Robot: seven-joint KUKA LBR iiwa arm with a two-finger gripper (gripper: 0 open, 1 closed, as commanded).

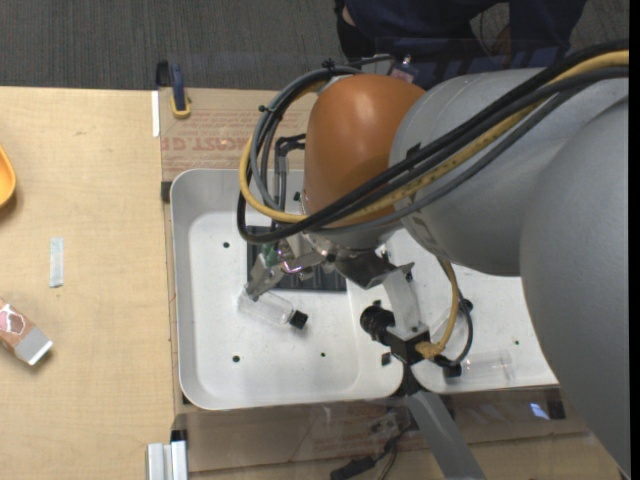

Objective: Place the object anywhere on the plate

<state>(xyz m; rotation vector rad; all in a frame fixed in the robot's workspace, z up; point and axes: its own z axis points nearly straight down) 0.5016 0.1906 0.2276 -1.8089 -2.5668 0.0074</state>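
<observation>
Reaching in from the right, the grey arm [520, 158] with its orange band [355, 143] covers much of the white bin [200, 368] and hides most of what lies beneath it. Black and yellow cables [262, 168] loop around the wrist. The claw [268, 273] hangs low over the bin floor, its tips pointing down and to the left, right above a small clear object [268, 308] that lies on the white surface. A small black piece [297, 319] sits at that object's right end, touching or just beside it. Whether the claw is open or closed cannot be told: the wrist body and cables crowd it, and the tips blur into a dark rectangular patch [300, 268] on the bin floor behind them. The lower tip looks very near or touching the clear object's upper left end, but no part of the object is plainly seen between the tips, so a grip cannot be claimed. The clear object lies flat on the bin floor, left of centre.

To the left of the bin, the wooden tabletop [90, 218] carries a few loose things well apart from it: an orange item [5, 178] at the far left edge, a small pale strip [56, 263], and a wrapped packet [22, 334] near the lower left. A blue clamp [179, 93] stands at the tabletop's upper edge, near the bin's top left corner.
</observation>
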